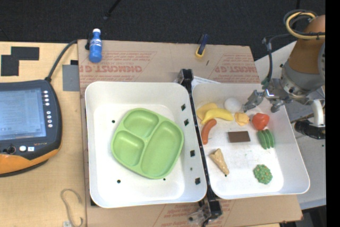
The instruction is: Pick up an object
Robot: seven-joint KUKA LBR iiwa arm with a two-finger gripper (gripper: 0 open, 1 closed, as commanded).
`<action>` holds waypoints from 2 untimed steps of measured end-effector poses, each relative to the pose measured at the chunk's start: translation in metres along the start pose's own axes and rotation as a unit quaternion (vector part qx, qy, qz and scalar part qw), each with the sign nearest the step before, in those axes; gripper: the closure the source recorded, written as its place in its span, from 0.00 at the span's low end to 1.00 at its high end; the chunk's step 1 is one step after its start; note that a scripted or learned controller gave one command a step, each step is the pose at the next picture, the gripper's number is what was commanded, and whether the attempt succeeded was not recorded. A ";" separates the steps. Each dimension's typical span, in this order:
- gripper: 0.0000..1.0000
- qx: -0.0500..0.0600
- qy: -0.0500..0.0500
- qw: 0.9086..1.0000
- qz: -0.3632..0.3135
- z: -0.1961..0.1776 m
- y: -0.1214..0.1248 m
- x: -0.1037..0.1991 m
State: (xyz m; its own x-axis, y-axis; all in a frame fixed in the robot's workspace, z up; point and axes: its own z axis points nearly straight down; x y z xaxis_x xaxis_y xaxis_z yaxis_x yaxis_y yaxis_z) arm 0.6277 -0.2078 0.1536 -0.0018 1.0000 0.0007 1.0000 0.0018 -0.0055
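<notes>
Arm (304,56) low over right bin (297,167)

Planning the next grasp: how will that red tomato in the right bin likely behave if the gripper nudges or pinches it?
The tomato looks round and smooth, so a nudge would probably roll it toward the green cucumber beside it. Its glossy skin suggests it may slip from a pinch. It is likely a light plastic toy.

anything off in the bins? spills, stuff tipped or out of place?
Nothing stands out. The green plate lies flat in the left bin; the toy foods sit loose in the right bin, none over the rim. The gripper hovers above them.
</notes>
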 end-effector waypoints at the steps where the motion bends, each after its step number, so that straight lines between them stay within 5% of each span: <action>1: 0.00 0.000 0.000 1.000 -0.001 0.044 -0.004 0.006; 2: 0.00 -0.001 0.000 1.000 -0.002 0.067 -0.003 0.009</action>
State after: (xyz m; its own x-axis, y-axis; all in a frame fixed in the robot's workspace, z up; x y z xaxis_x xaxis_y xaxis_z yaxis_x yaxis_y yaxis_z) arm 0.6242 -0.1984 0.0865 -0.0066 1.0000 0.0006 1.0000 0.0066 -0.0037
